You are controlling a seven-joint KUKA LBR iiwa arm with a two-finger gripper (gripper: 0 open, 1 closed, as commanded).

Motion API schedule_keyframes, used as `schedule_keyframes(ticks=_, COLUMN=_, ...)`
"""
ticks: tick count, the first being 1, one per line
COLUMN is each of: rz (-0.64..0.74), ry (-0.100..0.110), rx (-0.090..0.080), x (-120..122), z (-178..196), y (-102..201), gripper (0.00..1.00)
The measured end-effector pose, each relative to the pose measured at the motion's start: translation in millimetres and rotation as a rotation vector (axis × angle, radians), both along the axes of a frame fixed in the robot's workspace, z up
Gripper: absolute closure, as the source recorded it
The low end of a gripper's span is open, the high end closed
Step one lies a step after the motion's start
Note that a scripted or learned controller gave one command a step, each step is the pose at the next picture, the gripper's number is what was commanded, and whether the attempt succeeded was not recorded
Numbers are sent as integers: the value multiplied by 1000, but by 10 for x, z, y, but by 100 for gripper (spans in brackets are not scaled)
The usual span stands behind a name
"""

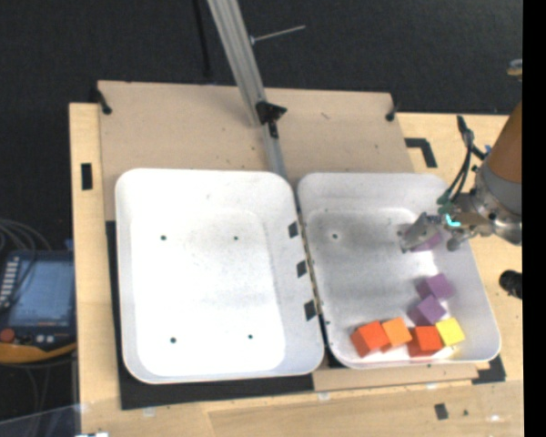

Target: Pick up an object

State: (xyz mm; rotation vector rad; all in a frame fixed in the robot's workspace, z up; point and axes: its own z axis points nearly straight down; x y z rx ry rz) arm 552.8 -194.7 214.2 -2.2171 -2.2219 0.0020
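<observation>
The hand (pixel 428 233), grip unreadable, hovers at 12 o'clock from the blocks (pixel 409 328) in the right bin (pixel 364 198).

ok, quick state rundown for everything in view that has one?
end effector: over the right bin's upper right, above the blocks; grip state unclear
right bin: holds all the blocks, bunched in its lower right corner
left bin: upright, flat on the bench
purple blocks: two, touching, loose
orange blocks: in a row by the front wall
yellow block: at the row's right end
</observation>
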Motion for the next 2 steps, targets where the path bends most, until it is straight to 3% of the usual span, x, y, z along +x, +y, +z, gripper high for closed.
schedule_keyframes(ticks=1, rz=0, ry=-4, rx=-1, x=10, z=22, y=1, gripper=0)
schedule_keyframes(ticks=2, rz=-3, ry=2, rx=-2, x=-88, z=-558, y=-20, gripper=0)
